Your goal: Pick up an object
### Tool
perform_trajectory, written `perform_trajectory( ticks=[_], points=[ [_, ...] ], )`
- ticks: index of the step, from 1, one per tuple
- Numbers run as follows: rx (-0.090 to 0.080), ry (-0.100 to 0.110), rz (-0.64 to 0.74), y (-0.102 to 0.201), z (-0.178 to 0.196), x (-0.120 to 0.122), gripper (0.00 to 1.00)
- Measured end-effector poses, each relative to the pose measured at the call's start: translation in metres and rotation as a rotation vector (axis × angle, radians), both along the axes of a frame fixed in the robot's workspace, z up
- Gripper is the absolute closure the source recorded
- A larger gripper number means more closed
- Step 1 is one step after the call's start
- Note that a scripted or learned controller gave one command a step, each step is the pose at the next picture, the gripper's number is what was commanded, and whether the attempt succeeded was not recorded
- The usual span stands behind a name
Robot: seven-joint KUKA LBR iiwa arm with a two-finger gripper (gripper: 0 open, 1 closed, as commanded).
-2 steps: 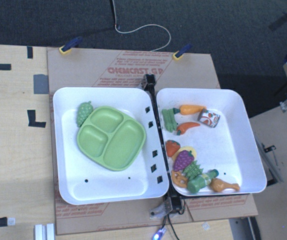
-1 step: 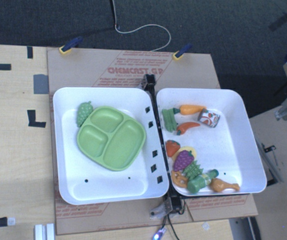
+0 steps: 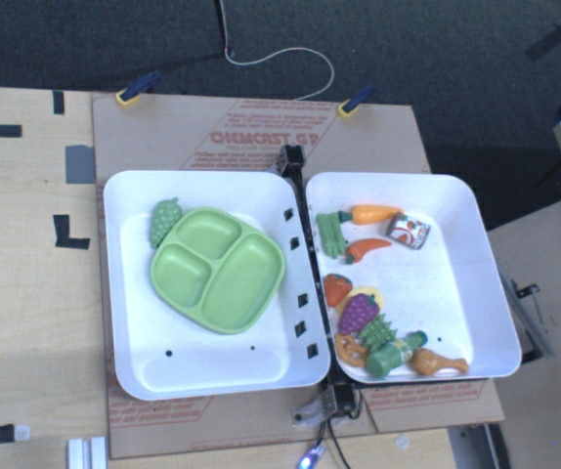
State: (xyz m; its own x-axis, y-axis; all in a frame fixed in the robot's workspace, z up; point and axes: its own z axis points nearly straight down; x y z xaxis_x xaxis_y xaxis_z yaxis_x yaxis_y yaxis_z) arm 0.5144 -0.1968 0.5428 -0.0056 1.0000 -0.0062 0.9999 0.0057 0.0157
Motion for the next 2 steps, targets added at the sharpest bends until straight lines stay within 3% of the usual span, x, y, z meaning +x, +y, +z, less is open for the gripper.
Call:
perform_trajectory(
  ticks=[1, 2],
  points=[
    [0.008, 0.025, -0.009, -0.024, -0.091, -0.032, 1.00],
    [0.008, 0.023, -0.006, -0.027, -0.151, -0.031, 1.00]
  ],
)
